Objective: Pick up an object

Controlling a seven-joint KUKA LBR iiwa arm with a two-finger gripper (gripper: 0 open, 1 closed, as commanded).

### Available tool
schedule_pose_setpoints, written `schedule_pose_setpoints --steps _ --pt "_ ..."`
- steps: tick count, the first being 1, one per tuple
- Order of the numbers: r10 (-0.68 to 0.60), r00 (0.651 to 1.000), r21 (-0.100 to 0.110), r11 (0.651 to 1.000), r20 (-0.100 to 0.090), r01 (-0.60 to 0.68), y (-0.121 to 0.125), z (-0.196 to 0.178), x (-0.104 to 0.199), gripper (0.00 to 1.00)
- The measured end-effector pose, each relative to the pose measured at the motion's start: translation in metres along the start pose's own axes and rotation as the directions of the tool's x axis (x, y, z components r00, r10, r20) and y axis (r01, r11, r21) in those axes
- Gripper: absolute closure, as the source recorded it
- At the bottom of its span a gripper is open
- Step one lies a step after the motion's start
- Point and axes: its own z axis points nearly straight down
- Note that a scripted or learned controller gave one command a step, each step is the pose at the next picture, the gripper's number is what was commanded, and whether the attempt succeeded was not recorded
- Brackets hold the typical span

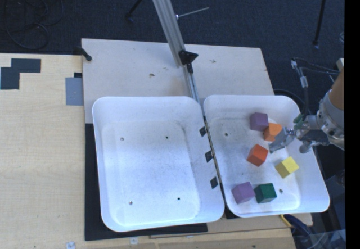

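Hand (284,140) reaches in over the right bin (225,197), fingers spread open with nothing between them, tips just beside the light orange cube (274,130). Nearby lie a purple cube (259,121), a deeper orange cube (258,155) and a yellow cube (287,167).

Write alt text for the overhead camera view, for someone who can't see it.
A robot gripper reaches from the right over the right white bin, which holds six small coloured blocks; its tip sits beside an orange block. A second white bin lies alongside.
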Motion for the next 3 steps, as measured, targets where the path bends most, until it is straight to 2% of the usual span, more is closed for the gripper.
schedule_pose_setpoints --steps 1,2,3 --pt "-0.005 1.000 0.003 1.000 -0.001 0.005 0.019 0.176 0.005 0.00" --pt "-0.003 1.000 -0.001 1.000 -0.001 0.003 -0.008 0.177 -0.018 0.00" --pt "-0.008 1.000 -0.004 1.000 0.001 0.008 0.085 0.178 -0.029 0.00"
